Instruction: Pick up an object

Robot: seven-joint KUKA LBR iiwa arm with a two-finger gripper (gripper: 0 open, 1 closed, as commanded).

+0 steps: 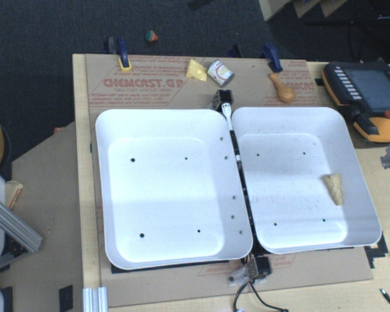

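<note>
One tan wedge (333,188) lies in the right bin (299,239), toward three o'clock, near its right wall; long axis runs twelve to six; gripper state: cannot tell.

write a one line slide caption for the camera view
Two white bins side by side on the bench: a tan wedge-shaped object lies in the right bin, with small objects scattered on the board behind.

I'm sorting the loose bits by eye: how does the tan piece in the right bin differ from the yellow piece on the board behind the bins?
The tan piece is pale beige and long, tapering to a point; the yellow piece is bright yellow and a stubbier wedge. The tan piece lies inside the right bin; the yellow piece lies on the board outside it. Both are small and lie flat.
</note>
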